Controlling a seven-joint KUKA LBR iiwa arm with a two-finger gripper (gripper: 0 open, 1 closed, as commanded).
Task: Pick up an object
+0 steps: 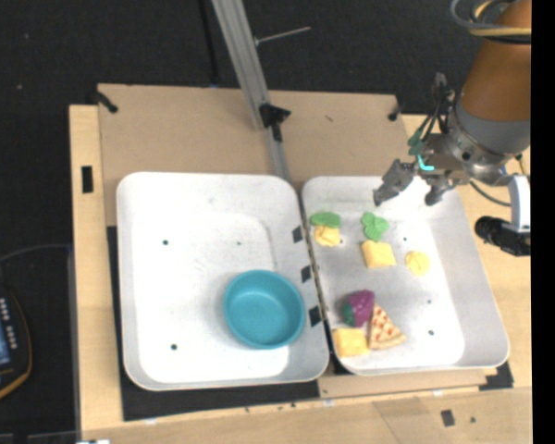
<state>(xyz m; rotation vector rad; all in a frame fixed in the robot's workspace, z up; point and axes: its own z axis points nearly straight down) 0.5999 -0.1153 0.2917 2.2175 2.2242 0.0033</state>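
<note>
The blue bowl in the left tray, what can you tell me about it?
The blue bowl is a round, teal-blue dish that looks like smooth plastic. It sits upright, mouth up, with nothing visible inside. It rests on the floor of the left white tray, toward that tray's near right corner, close to the divide between the two trays. Nothing else touches it; the gripper hangs over the other tray.

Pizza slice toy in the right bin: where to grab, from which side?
Come straight down on the pizza slice and close across its narrow upper tip. It lies flat, its wide crust end near the bin wall, the purple toy and yellow block crowding its left edge.
</note>
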